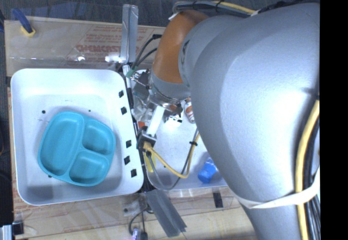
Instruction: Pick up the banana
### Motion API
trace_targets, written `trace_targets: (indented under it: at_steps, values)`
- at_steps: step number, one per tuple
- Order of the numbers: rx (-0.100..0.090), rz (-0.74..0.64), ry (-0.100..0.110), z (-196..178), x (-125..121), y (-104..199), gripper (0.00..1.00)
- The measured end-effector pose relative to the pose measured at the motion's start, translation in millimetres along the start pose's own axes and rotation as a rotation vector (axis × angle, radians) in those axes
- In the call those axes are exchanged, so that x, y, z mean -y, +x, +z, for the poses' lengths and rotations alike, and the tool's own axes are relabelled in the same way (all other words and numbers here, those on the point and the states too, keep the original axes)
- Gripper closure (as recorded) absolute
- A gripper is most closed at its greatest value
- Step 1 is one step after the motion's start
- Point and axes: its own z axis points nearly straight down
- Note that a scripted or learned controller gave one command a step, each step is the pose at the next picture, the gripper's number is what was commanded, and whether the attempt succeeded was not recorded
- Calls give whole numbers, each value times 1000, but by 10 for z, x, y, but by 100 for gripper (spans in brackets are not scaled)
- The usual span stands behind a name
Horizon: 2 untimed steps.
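My gripper (pixel 145 124) hangs low over the left edge of the right bin (pixel 173 149), close to the wall between the two bins. The grey arm with its orange band (pixel 171 51) reaches in from the right and hides most of that bin. Nothing yellow and banana-shaped can be made out in the bare part of the bin floor around the gripper.
A blue plate with three compartments (pixel 76 149) lies in the left bin (pixel 65 78). A small blue object (pixel 207 171) sits near the front of the right bin, and a small orange-and-white thing (pixel 188 113) lies just right of the wrist.
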Motion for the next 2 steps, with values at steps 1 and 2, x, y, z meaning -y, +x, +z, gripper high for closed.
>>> trace_targets:
  at_steps: [1, 2]
  values:
    - [2, -3, 1, 10, 715, -365, 0]
    - [2, -76, 3, 14, 477, -736, 0]
